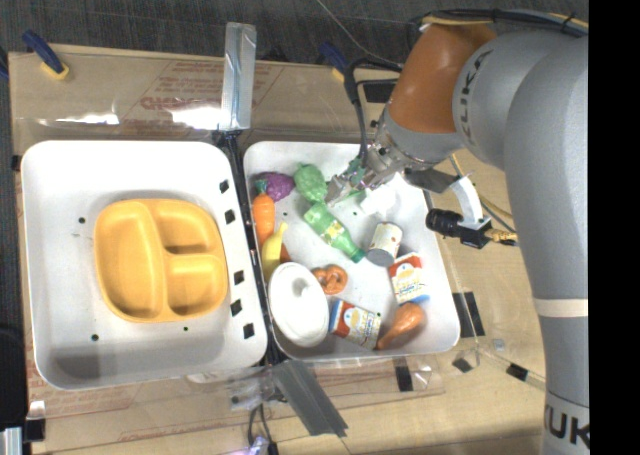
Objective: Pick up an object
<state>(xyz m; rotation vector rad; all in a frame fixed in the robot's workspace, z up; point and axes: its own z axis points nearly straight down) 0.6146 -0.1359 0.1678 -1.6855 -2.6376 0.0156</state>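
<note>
Likely light, smooth and slippery, the green bottle (331,227) lies tilted in the right bin (432,268); grip across its body. Whether the hand (352,180) is wide or narrow I cannot tell.

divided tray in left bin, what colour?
Yellow: the divided tray, clearest in the camera view.

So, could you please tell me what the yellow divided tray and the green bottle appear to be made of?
The yellow tray looks like moulded plastic with a matte to satin finish: uniform colour, rounded compartment edges, soft highlights. The green bottle seems to be translucent plastic, glossy, judging by its see-through tint and bright glints, though glass cannot be ruled out from this view.
</note>
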